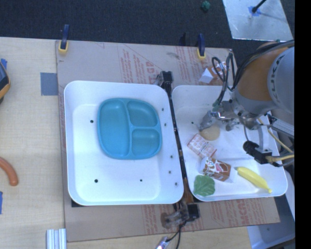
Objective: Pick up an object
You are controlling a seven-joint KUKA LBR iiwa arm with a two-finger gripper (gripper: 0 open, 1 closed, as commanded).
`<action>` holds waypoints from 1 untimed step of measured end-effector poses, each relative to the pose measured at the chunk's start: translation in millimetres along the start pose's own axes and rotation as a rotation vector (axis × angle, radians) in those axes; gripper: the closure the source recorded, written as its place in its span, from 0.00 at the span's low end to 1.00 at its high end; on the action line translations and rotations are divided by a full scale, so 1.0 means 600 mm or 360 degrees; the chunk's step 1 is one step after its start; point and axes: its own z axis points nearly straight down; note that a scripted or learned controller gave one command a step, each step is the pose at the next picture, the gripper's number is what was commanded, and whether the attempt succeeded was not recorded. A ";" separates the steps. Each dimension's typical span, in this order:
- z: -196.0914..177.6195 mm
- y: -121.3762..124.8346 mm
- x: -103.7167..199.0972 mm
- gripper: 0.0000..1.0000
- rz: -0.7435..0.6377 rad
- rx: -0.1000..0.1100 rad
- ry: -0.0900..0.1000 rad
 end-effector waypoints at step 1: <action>-0.027 0.006 -0.003 1.00 -0.0003 -0.0015 -0.0006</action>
